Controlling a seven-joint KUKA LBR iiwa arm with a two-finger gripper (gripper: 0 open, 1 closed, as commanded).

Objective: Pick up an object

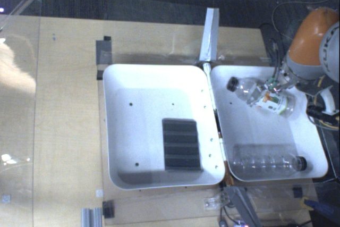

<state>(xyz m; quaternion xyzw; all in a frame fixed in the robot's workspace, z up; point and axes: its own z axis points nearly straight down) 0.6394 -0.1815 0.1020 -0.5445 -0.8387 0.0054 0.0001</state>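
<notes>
The grey arm with its orange band comes in at the upper right of the frame, and its two-finger gripper (276,87) sits low in the right-hand shallow white bin (234,125), right over a clear plastic bottle with a dark cap and a pale label (257,95). That bottle lies on its side in the upper part of the bin, cap pointing toward the bin's left wall. From where I stand the fingers are lost in the glare of the plastic and a tangle of small wires, so I cannot tell how wide they are or whether they have anything between them.

If this is the grasp, my judgement is that it goes best with the fingers straddling the bottle's body across its narrow width, near the labelled middle and away from the tapering neck, since smooth round plastic will squirt sideways under an off-centre squeeze. A straight lift should follow.

Counting: two white bins, side by side. Two clear bottles, both in the right one; the second, a ribbed clear bottle with a dark cap (265,163), lies along the lower edge. One dark ribbed rectangular block (181,144) lies in the left-hand white bin (133,82).
</notes>
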